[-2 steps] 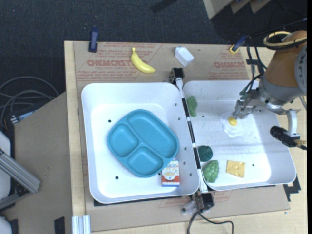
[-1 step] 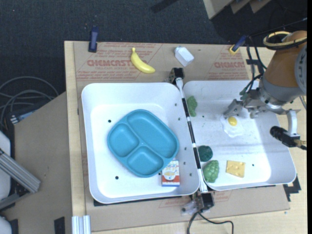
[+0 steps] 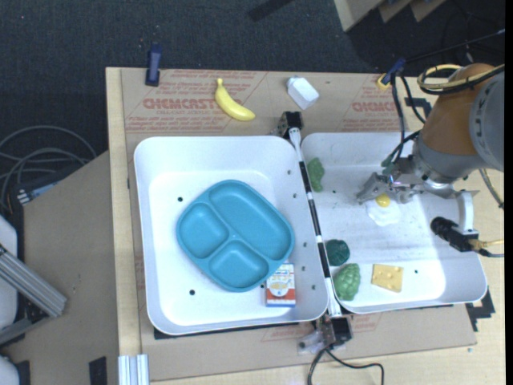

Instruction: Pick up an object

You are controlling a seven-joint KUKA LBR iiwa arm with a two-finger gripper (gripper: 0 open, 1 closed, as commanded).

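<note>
Over the right bin (image 3: 449,291), arm reaching down from the right edge, gripper (image 3: 388,188) low with jaws spread, small yellow-and-white object (image 3: 383,206) just below its tips, ungrasped.

Bright, even light; slight softness

Two bins sit side by side on the bench (image 3: 120,215). In the left bin (image 3: 152,175) a tray (image 3: 232,235) lies at the middle, with a carton (image 3: 280,285) just beside its near right corner. In the right bin (image 3: 457,279), right of the tray, lie a leaf (image 3: 314,173) at the far left wall, two lumps (image 3: 337,252) (image 3: 347,281) at the near left, cheese (image 3: 387,277) right of them, and an egg (image 3: 383,207) under the gripper (image 3: 393,184). Behind the bins a banana (image 3: 232,103) and a block (image 3: 303,92) lie on the bench.
</note>
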